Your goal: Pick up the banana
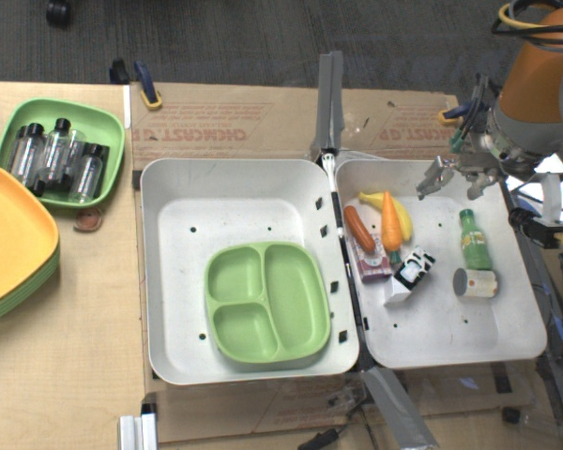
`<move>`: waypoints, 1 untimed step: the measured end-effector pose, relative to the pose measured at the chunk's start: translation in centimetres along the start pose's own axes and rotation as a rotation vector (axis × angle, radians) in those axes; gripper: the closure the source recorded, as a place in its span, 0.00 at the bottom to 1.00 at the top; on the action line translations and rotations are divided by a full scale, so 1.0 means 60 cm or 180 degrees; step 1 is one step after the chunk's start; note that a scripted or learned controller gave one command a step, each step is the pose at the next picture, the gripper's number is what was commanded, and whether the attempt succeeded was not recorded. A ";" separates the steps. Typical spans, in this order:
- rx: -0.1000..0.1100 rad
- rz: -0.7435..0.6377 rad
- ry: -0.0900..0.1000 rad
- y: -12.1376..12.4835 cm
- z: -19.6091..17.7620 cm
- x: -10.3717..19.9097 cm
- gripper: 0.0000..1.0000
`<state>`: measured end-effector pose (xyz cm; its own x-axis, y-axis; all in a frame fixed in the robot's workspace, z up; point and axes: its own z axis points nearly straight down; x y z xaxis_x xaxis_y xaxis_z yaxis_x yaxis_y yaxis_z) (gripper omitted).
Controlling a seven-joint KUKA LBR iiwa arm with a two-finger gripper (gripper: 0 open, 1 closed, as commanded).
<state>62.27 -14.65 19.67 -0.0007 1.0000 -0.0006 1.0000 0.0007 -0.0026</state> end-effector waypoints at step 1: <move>-0.0011 -0.0484 -0.0002 -0.004 0.160 -0.034 0.00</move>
<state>62.02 -16.69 10.09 -0.1522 0.9883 -0.0011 0.9883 0.1522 0.0006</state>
